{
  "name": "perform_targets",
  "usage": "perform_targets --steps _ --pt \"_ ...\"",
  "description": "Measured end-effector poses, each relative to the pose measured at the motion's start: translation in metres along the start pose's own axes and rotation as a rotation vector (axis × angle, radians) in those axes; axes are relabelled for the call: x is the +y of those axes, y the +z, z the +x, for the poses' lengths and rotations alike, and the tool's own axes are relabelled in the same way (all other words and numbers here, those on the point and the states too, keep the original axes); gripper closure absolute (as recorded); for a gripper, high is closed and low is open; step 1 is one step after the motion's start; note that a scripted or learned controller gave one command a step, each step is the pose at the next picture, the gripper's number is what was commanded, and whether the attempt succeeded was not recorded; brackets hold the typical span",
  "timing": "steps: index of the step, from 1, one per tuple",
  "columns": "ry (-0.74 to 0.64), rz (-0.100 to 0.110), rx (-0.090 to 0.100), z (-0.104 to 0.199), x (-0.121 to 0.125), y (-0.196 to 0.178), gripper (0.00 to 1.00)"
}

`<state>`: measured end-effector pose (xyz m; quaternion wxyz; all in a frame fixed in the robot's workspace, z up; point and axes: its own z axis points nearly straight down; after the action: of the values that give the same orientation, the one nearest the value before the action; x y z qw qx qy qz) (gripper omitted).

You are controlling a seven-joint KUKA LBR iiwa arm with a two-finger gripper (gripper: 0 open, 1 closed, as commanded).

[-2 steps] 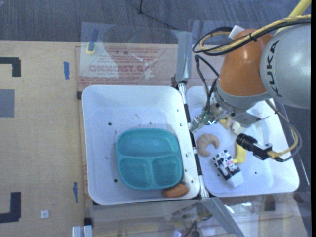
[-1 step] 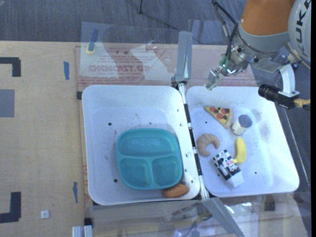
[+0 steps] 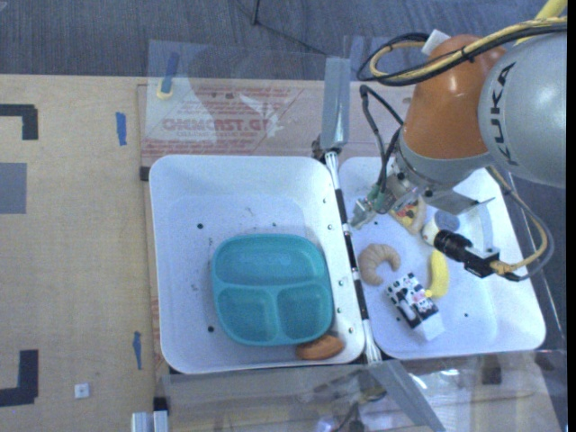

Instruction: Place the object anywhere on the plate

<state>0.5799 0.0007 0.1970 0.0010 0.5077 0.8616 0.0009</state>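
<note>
A teal divided plate (image 3: 270, 288) lies in the left bin (image 3: 180, 196), towards its front. An orange-brown bread-like piece (image 3: 321, 347) rests on the bin floor just off the plate's front right corner. In the right bin (image 3: 513, 322) lie a tan croissant (image 3: 378, 259), a yellow banana (image 3: 438, 275) and a black-and-white cow toy (image 3: 410, 297). My gripper (image 3: 389, 201) hangs over the back left part of the right bin, behind the croissant, and the orange wrist covers most of it.
A white block (image 3: 433, 328) lies beside the cow toy. A metal divider rail (image 3: 346, 250) runs between the two bins. Black and yellow cables loop around the arm over the right bin's back. A clear sheet (image 3: 225, 106) lies behind the left bin.
</note>
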Motion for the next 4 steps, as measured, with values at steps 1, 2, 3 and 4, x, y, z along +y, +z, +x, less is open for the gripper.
perform_targets --steps 1,2,3,4 --pt "0.169 0.000 -0.001 -0.034 0.026 -0.065 1.00" --pt "-0.072 0.000 0.000 -0.023 -0.027 -0.046 1.00" --pt "-0.352 0.000 0.002 0.070 -0.008 0.012 1.00" --pt "-0.341 -0.001 -0.001 0.017 -0.015 -0.094 1.00"
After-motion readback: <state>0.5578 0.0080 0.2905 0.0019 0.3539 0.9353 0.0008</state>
